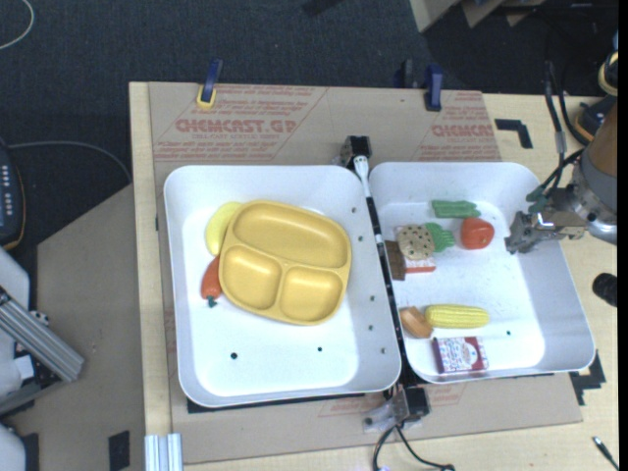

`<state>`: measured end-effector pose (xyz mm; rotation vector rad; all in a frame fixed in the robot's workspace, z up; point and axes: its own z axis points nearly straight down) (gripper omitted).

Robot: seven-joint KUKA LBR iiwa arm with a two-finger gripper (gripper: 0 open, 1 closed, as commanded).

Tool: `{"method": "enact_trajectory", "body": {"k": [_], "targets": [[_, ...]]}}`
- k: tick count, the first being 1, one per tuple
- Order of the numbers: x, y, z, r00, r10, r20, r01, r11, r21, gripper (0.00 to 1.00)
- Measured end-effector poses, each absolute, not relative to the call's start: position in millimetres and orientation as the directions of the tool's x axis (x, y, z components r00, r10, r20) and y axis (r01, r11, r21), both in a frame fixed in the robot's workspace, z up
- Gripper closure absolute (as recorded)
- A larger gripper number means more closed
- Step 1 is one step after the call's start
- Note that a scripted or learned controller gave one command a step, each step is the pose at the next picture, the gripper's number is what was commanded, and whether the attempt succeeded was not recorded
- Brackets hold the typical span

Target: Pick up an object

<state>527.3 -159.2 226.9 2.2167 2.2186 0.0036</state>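
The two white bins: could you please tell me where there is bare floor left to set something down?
Left white bin: a bare strip along the near edge, below the yellow divided plastic tray. Right white bin: bare between the yellow toy corn cob and the far-side red toy tomato. Crowded along the divider, around the spotted beige block.

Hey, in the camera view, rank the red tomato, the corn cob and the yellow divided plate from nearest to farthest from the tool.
1. Red tomato, right bin, just left of the tool.
2. Corn cob, right bin, lower middle.
3. Yellow divided plate, left bin.
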Motion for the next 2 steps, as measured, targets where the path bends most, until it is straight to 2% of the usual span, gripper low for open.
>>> {"method": "enact_trajectory", "body": {"k": [2], "targets": [[565.7,-46,216,-0.006,1.0,0.0,1.0,0.006,0.003,1.0]]}}
